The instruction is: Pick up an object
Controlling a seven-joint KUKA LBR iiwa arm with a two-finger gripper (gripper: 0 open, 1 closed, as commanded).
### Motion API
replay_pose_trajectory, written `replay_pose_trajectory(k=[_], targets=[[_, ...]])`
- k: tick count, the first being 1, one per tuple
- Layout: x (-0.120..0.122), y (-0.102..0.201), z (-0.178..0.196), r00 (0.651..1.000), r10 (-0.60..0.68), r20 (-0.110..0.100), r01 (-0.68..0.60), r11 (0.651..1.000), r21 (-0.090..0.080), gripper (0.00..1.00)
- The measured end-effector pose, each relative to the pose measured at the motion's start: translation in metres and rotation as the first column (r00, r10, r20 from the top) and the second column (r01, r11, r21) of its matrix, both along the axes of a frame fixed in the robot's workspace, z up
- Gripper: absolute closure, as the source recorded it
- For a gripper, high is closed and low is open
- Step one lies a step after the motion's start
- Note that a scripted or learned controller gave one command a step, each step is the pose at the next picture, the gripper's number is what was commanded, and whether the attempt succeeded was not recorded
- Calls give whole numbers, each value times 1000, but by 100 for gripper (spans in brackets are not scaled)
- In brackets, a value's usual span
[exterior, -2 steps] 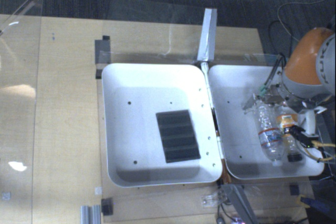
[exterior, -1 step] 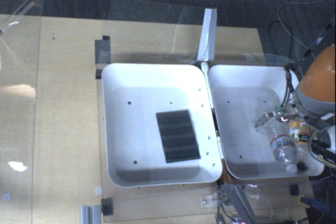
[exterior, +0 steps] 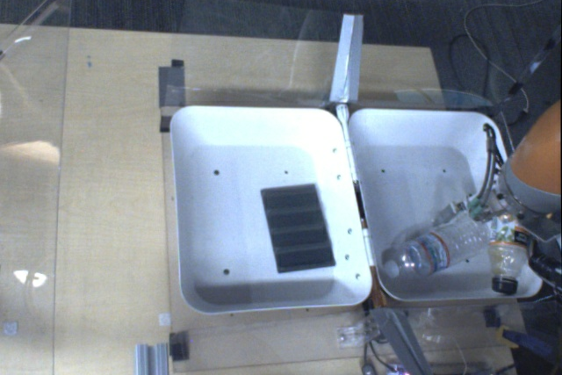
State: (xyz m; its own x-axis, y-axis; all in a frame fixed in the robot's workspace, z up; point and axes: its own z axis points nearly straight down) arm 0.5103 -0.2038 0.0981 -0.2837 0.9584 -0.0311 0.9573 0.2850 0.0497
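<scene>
the gripper (exterior: pixel 488 220) is hanging over the right bin (exterior: pixel 413 145), just beside the clear bottle (exterior: pixel 436 248); its grasp state i cannot tell.

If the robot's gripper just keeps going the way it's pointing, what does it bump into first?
Probably the clear plastic bottle lying in the right bin. The gripper hangs at the bottle's right end, though how high above is hard to judge.
</scene>
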Motion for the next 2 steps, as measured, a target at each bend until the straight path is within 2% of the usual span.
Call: replay_pose_trajectory(k=[1, 2], targets=[[-14, 62, -7, 985, 168, -29, -168, 986, 10, 0], [41, 107, -8, 991, 129, -40, -128, 992, 14, 0]])
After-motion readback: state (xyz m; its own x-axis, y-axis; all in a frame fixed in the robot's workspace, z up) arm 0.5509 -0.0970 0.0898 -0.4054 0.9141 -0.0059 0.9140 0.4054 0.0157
